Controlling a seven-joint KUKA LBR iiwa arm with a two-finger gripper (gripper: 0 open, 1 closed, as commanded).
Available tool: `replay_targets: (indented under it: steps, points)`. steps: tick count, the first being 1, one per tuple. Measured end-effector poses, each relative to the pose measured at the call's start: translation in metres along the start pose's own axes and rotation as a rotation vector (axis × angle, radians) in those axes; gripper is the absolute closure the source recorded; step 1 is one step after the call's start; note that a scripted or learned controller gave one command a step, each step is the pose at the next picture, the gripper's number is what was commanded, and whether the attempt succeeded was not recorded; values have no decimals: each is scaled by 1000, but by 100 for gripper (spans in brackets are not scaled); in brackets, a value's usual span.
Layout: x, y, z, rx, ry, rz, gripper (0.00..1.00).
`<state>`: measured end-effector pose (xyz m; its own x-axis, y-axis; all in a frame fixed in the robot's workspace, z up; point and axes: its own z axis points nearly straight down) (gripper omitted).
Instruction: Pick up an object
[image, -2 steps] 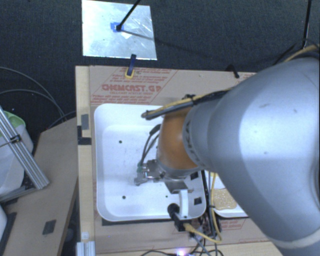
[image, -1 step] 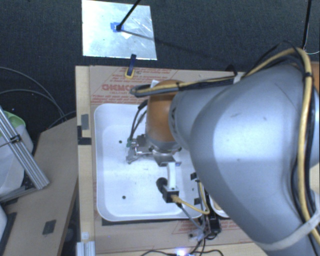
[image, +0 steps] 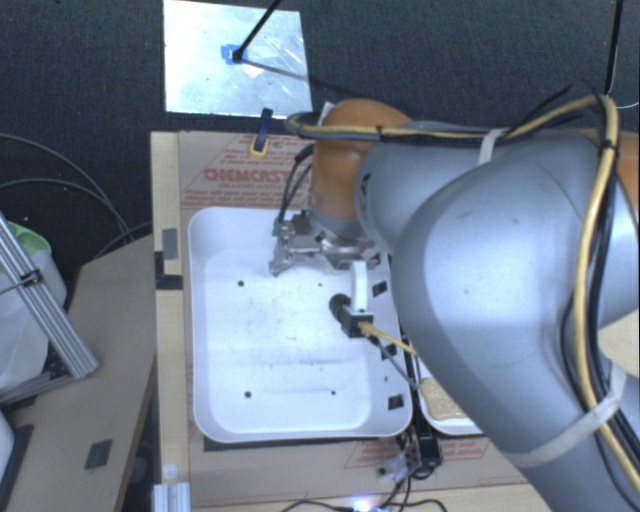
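Hand (image: 283, 252) low over white bin (image: 262, 352)

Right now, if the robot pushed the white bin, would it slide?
Probably not far: dark tabs at the rim of the bin seem to hold it to the cardboard. Its shallow walls look thin, so likely light and a bit bendy.

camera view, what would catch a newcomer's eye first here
The big grey robot arm dominates, sweeping in from the right and covering much of that side. Its gripper hangs over the far part of the left shallow white plastic bin, with the orange band just above it. A shiny silver square sheet lies on the dark surface at the top of the view.
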<state>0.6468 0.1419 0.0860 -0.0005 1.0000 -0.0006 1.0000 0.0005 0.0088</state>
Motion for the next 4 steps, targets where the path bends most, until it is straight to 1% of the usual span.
replay_targets:
  steps: [1, 2, 3, 4]
  points:
    - [-76, -29, -106, 0, -1, 6, 0]
    - [-20, 9, -234, -10, 5, -9, 0]
    - [-23, 7, -236, 2, 1, -7, 100]
    - [58, -36, -228, 9, 3, -11, 100]
